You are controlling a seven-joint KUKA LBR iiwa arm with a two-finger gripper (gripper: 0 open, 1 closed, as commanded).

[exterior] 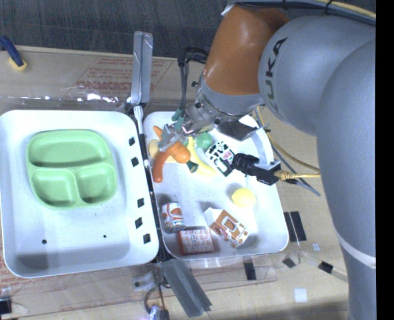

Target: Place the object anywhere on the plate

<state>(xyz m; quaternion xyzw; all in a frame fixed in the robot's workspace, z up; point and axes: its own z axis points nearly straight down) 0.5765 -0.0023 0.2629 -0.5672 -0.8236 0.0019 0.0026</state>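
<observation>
the green plate (pixel 69 152), split into three hollows, lies in the left bin (pixel 17 235), toward that bin's far left side. the tool (pixel 173 137) is down in the right bin (pixel 271 227), at its far left corner close to the wall between the two bins. it sits right over a small heap of toy food, and from this angle i cannot tell whether it is spread, pressed together or pinching anything. just under it lies a short orange piece (pixel 179 154), and beside that an orange carrot (pixel 158 169) lies lengthwise along the bin's left wall. a pale yellow piece (pixel 203 167) lies just right of them. well apart from the plate, all of these are in the right bin. nearer the front of that bin are a yellow lemon (pixel 243 197), a small can (pixel 173 217) with an orange and white label, a reddish box (pixel 195 241) at the front wall and a white and orange carton (pixel 229 229) beside it. both bins rest on the bench (pixel 50 72).
</observation>
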